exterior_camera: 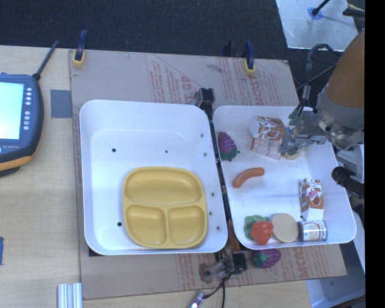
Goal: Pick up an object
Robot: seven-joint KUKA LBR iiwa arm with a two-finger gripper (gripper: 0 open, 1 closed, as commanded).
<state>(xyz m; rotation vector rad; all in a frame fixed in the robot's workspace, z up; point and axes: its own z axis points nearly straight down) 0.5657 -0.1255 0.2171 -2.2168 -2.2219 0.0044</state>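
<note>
My gripper [291, 147] hangs over the back part of the right bin [339, 237], just right of a white and brown carton [267, 136]; nothing shows between its fingers. In the same bin lie a purple grape bunch [226, 145], a sausage [248, 176], a brown and white packet [311, 197], a small can [314, 231], a tan round disc [285, 228] and a red tomato with green leaves [259, 229].
The left bin [102, 127] holds a yellow divided plate [165, 206]. Another purple grape bunch [265, 258] lies outside the right bin at the front. A tablet-like pendant [9, 120] rests at the far left of the bench.
</note>
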